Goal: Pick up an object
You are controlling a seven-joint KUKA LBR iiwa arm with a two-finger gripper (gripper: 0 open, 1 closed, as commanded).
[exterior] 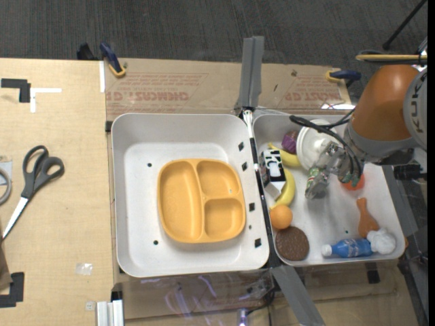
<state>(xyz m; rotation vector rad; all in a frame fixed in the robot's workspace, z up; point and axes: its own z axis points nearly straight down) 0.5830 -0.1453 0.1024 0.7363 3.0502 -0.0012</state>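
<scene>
the arm's jaws (318, 182) hang low in the right bin (391, 202), right of centre in the frame, but whether they are open or holding anything cannot be told. just to their left lie a banana (288, 189) and an orange (280, 216); a yellow divided plate (202, 200) sits in the left bin (129, 182).

Two white bins (129, 250); one yellow divided plate (202, 200); one banana (288, 185), one orange (281, 216), one brown cookie (292, 243), one bottle (350, 248), one pair of scissors (32, 175) on the tabletop (54, 236).
</scene>
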